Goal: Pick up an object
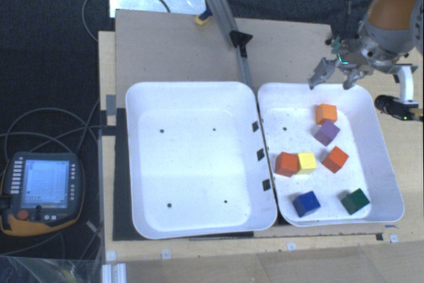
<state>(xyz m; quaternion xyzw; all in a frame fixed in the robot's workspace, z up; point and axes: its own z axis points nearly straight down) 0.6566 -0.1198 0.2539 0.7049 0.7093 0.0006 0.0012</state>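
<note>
My gripper (pixel 336 76) hangs open over the far edge of the right bin (pixel 381 136), its two fingers spread and nothing between them. Just below it in the bin lies an orange cube (pixel 326 113), with a purple cube (pixel 326 132) touching its near side. Further toward the front sit a second orange cube (pixel 335 159), a red-orange cube (pixel 287 164) pressed against a yellow cube (pixel 307 162), a blue cube (pixel 306 203) and a dark green cube (pixel 355 201).
The left bin (pixel 142 142) stands beside the right one, joined by black clips along the shared rim. A slanted metal pole (pixel 222 3) crosses the back of the bench. A teach pendant (pixel 41 192) lies on the floor at the left.
</note>
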